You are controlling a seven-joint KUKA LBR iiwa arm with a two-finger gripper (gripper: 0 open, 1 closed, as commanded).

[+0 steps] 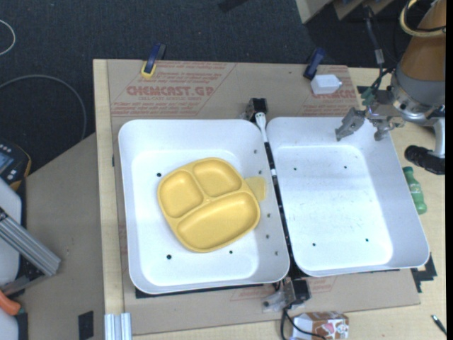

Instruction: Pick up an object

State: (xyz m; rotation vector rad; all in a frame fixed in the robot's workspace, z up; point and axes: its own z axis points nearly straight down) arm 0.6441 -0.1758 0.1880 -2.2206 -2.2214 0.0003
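Observation:
A yellow three-compartment plate (208,203) lies flat in the left white bin (141,147). A small yellow piece (256,187) pokes out beside the plate's right edge. My gripper (364,125) hangs over the far right corner of the right white bin (333,211), well away from the plate. Its two fingers (347,126) point down and stand apart with nothing between them.
The bins sit on a cardboard-covered bench (205,83) with blue clamps at the back. A black brush (259,115) lies at the seam between the bins. A green object (415,188) rests just outside the right bin's right rim.

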